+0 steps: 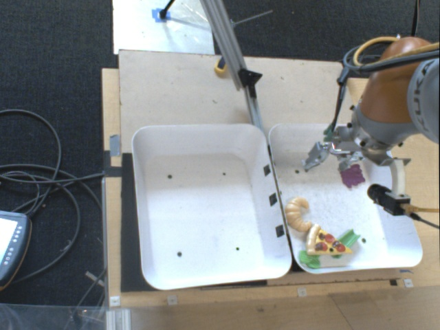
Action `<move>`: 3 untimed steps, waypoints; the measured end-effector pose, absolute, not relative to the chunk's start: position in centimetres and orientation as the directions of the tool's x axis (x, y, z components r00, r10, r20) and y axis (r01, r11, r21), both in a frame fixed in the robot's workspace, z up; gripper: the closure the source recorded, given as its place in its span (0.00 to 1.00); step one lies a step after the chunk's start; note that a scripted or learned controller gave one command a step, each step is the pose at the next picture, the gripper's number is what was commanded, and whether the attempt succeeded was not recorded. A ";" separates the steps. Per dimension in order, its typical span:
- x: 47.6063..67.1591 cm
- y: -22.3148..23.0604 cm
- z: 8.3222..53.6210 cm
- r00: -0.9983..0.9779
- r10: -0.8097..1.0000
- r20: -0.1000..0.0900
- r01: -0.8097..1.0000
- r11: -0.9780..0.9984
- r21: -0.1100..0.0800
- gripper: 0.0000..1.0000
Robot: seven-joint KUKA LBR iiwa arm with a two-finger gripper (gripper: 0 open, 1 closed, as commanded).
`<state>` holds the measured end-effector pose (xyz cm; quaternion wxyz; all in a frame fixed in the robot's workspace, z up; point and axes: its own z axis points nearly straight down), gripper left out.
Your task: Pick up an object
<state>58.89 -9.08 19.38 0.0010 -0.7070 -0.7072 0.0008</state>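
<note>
In the camera view, two white bins sit side by side on the bench. The left bin (199, 205) holds nothing to pick; the right bin (395, 249) carries all the candidates. The arm (395, 81) reaches in from the right and hangs over the upper part of the right bin, with the gripper (317, 158) low near the bin's back left area. Whether it is open or closed cannot be told from here, and nothing is visibly caught in it.

A small purple object (353, 176) lies just beside and partly under the wrist, right of the gripper. Nearer the front of the bin lies a pale croissant-shaped toy (298, 213), and touching it a toy pizza slice (328, 243) resting on a green leafy piece (349, 239).

These all look like light play-food pieces, probably hard plastic with smooth, somewhat slippery skins, none fragile. The purple one is closest but small, so a grip across its middle seems best. The croissant looks stiff and curved; closing across the thick middle of the arc should hold better than at the tapering ends. The pizza slice lies flat and thin, likely hard to get under, and the leaf may come along with it.
</note>
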 end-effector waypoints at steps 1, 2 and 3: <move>59.5 -9.2 13.3 -0.001 1.000 0.001 1.000 0.001 -0.004 0.00; 59.6 -9.3 14.8 0.000 1.000 0.000 1.000 0.000 0.002 1.00; 60.2 -8.7 21.0 -0.006 1.000 -0.001 1.000 0.006 0.008 1.00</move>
